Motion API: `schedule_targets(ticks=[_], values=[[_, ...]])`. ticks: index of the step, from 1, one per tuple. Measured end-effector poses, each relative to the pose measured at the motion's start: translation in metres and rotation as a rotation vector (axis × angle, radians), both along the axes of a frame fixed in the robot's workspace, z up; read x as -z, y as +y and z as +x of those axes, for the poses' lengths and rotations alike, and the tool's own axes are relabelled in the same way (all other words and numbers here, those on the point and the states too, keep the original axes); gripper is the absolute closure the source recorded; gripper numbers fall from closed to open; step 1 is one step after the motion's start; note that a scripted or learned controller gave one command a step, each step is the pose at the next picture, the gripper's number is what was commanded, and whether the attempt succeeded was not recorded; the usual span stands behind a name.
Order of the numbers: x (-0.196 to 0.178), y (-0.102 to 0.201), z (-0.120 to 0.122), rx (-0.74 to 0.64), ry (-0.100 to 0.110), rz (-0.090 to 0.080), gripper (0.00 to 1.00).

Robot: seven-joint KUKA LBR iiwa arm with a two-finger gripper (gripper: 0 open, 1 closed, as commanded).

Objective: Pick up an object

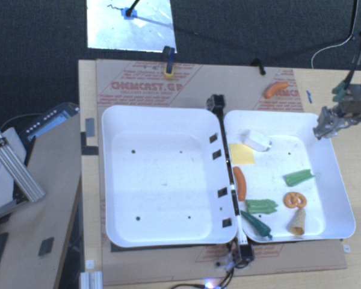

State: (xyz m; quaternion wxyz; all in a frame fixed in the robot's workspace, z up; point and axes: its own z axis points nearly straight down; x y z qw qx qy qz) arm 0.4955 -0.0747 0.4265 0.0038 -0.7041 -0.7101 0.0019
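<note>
Inside the right bin [337, 179] lie all the small things that could be picked. Near its middle, at about 4 o'clock, is a green leaf-shaped piece [298, 177], flat and pointing to 2 o'clock. Just below it sits an orange pretzel [295, 200] with its loops showing, and under that a tan cone [297, 221] with the narrow end downward. At 9 o'clock of the bin, close to the wall between the bins, an orange-red sausage [240, 183] lies lengthwise, and above it a flat yellow square [242, 155]. A white rounded piece [257, 141] rests at 11 o'clock, touching the yellow square's upper corner. Two green pieces are at 7 o'clock: a ruffled one [262, 205] and a darker long one [256, 223] lying aslant towards the lower edge.

The left bin [114, 161] stands beside it, wall against wall. Another orange sausage [276, 90] lies on the desk [186, 80] beyond the right bin, at 12 o'clock.

The pincer [322, 127] hangs over the right bin's rim at 2 o'clock, well apart from the things; I cannot tell if it is open or closed, and nothing is seen between it.
</note>
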Motion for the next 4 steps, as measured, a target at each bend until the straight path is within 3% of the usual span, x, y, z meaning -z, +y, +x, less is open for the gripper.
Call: schedule_targets(ticks=[1, 2, 3, 4], values=[[-0.115, 0.128, -0.009, -0.011, -0.023, 0.002, 1.00], [-0.109, -0.005, -0.010, 0.020, -0.013, -0.006, 1.00], [-0.050, 0.069, -0.009, -0.002, -0.005, -0.001, 1.00], [-0.112, 0.133, -0.009, -0.003, -0.017, 0.000, 1.00]])
